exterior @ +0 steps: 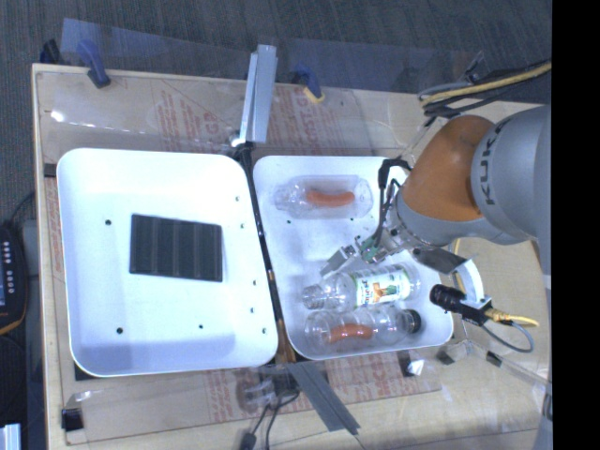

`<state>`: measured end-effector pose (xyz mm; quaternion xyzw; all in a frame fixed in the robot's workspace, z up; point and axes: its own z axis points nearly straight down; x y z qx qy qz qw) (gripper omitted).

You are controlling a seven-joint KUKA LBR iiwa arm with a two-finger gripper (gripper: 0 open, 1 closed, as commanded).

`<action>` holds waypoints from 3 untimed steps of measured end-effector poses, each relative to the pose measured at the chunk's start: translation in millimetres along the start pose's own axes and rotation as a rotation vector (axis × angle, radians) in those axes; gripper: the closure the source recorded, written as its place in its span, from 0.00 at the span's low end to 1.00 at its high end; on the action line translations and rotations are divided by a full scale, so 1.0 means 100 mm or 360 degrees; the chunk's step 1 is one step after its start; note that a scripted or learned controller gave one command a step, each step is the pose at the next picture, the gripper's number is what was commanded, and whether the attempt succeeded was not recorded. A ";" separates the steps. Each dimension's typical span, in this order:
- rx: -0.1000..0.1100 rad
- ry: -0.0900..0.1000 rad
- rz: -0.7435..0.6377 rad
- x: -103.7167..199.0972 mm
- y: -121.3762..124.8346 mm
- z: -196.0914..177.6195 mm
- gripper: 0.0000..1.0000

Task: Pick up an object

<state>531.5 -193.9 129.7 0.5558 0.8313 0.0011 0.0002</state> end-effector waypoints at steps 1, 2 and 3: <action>0.0001 0.0002 0.0127 -0.03 -0.26 0.38 0.00; 0.0001 0.0001 0.0120 -0.03 -0.25 0.28 1.00; 0.0007 -0.0001 0.0500 -0.10 0.28 -0.67 1.00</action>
